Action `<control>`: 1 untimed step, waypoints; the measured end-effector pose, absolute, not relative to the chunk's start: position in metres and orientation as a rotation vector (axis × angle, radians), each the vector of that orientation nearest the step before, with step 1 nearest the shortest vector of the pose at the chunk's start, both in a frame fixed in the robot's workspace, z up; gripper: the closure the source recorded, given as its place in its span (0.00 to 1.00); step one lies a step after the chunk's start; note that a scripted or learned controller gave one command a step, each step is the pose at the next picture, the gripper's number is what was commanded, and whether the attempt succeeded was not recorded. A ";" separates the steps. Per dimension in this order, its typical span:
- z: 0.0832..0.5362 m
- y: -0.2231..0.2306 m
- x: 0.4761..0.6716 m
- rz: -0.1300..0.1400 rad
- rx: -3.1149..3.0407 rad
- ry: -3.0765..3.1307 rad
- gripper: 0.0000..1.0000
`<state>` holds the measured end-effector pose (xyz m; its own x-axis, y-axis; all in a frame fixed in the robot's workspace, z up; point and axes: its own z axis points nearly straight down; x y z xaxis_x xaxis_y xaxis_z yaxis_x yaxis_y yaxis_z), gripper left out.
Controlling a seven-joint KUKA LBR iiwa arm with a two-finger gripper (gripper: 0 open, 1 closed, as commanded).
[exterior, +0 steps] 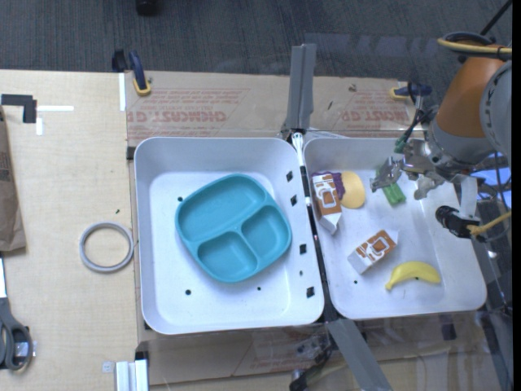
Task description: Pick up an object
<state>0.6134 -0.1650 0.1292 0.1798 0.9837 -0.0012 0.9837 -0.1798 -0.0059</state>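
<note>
Now hovering over the right bin (456,300), hand (407,182) grip state unreadable, with 1 green object (395,192) lying directly underneath.

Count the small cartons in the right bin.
2. One carton stands by the bin's left wall, beside a yellow ball. The other carton lies mid-bin, left of the banana.

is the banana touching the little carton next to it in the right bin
Apart. The camera view shows bare white bin floor between the banana and the small carton.
</note>
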 end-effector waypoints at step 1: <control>0.089 -0.172 0.625 0.010 -2.422 -1.994 0.00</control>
